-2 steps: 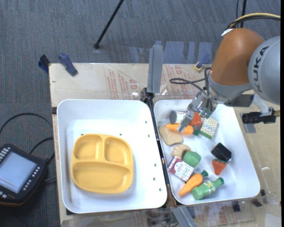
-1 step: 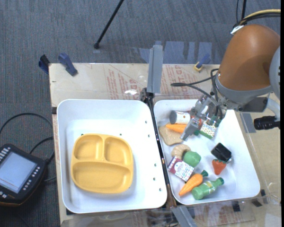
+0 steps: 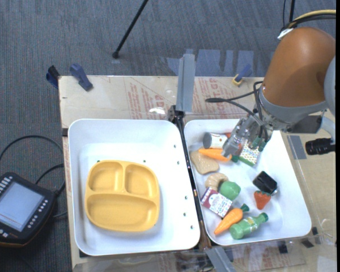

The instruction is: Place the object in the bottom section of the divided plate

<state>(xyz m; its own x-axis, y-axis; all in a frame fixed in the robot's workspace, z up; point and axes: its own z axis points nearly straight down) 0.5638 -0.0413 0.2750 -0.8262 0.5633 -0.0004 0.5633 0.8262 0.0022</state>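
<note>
Yellow divided plate (image 3: 123,195) sits in the left bin (image 3: 79,152), its wide bottom section bare, at 6 o'clock on the plate. Right bin (image 3: 292,208) holds the clutter: green bottle (image 3: 249,226), carrot (image 3: 229,220), small carton (image 3: 216,202), green piece (image 3: 230,189), strawberry (image 3: 262,199), black block (image 3: 265,182). Further back, at the bin's 12 o'clock, the claw (image 3: 241,143) hangs over another carrot (image 3: 214,154) and a patterned box (image 3: 249,156). We cannot tell if it is released or clenched, nor which object it targets. Advice: confirm a firm grasp first, lift clear of the divider between the bins, travel toward 9 o'clock, release low over that wide section.
</note>
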